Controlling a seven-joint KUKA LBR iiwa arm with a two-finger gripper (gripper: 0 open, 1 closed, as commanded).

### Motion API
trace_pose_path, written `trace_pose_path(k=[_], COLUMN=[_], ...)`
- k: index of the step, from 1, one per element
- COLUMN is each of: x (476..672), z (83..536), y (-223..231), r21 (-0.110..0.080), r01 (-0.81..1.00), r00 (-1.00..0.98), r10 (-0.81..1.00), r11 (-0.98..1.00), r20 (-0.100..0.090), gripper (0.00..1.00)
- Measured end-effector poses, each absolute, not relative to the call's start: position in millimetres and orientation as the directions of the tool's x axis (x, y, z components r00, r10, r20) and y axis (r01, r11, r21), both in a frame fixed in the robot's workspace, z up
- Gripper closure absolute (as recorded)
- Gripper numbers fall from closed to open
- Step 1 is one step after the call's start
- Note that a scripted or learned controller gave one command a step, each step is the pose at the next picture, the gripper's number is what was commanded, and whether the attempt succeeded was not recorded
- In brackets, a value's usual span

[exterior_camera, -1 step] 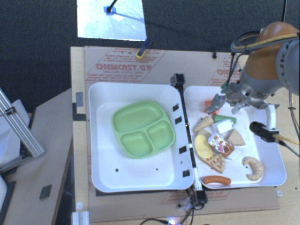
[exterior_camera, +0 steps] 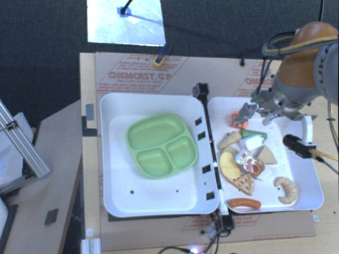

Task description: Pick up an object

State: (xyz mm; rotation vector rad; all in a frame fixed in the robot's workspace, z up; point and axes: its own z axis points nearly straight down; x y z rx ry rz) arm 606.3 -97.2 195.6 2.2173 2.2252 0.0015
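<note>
A sausage (exterior_camera: pixel 244 203) is seen at the near rim of the right bin (exterior_camera: pixel 317 194), well below the gripper (exterior_camera: pixel 248 112). Just beneath the gripper an orange piece (exterior_camera: pixel 239 121) is found, touching or nearly touching the fingertips. Whether the gripper is open or closed cannot be told, and nothing is seen held between the fingers. The orange piece is judged small, light and stiff, like moulded plastic food, and likely slippery; it is best taken across its narrow sides. Below it a green-and-white piece (exterior_camera: pixel 253 138), a potato-like piece (exterior_camera: pixel 230 138), a yellow piece (exterior_camera: pixel 229 165), a waffle (exterior_camera: pixel 243 183) and a croissant (exterior_camera: pixel 286 189) are crowded. A green tray (exterior_camera: pixel 161 145) is set in the left bin (exterior_camera: pixel 114 194), well to the gripper's left.
</note>
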Motion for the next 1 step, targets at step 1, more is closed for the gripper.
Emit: trace_pose_path(k=[1], x=[609.8], z=[150.8], y=[-104.0], r21=[-0.002], r01=[1.000], r00=[-0.001], r10=[1.000], r11=[0.001], r20=[0.000], gripper=[0.00])
